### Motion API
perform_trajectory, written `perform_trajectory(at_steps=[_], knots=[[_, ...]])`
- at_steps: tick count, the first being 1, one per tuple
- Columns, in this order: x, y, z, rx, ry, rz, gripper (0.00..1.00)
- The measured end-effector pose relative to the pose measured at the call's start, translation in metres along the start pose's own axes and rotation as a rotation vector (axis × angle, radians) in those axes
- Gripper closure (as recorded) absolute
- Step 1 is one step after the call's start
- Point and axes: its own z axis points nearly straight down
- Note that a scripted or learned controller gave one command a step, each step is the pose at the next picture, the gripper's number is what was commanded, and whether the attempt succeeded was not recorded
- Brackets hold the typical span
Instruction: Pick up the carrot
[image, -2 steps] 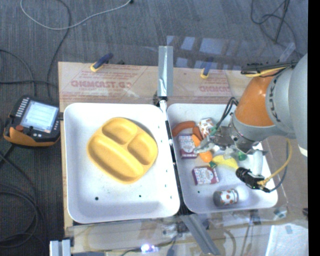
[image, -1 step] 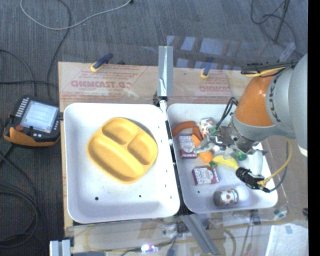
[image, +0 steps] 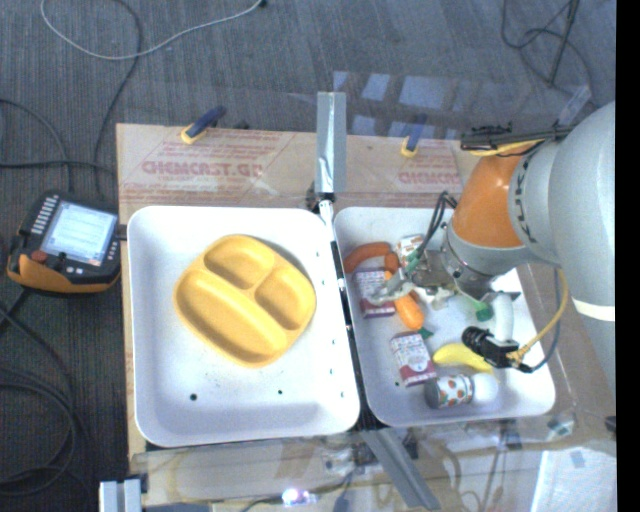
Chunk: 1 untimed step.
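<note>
The carrot (image: 409, 311) lies just below the pincer (image: 413, 278), whose state is unclear.

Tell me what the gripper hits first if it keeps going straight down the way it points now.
Most likely the small orange carrot: the gripper points down into the right white bin, right above the carrot's upper end. Depth is unclear from this slanted view; the red-and-white packet beside it could get clipped.

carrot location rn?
The carrot lies in the right bin, upper-left part, just below the tool and above a red-and-white packet.
</note>
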Motion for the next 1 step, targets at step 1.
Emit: perform_trajectory(at_steps=[1], knots=[[0.0012, 0.0030, -0.0088, -0.007, 0.001, -0.004, 1.00]])
